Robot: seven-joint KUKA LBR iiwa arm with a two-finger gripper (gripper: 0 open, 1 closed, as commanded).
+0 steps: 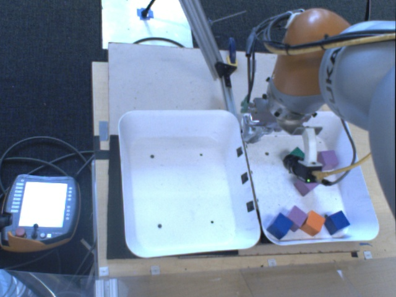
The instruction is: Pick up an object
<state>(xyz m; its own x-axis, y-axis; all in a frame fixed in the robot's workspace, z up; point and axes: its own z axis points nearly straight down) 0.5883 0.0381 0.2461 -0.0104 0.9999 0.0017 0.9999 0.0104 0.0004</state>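
Observation:
The right bin (356,190) holds several small blocks. Along its near edge lie a blue block (279,225), a purple block (298,216), an orange block (314,222) and another blue block (337,221). Farther back are a purple block (328,159), a second purple block (304,187) and a green block (297,153), which is partly covered by the arm. My gripper (252,127) hangs low at the bin's far left corner, beside the wall shared by the two bins. The wrist hides most of it, and I see nothing held.
The left bin (133,184) sits beside the right one, its white floor bare. A slanted metal pole (204,33) crosses above the bench's back. A hand-held control pendant (40,212) lies off the bench at left.

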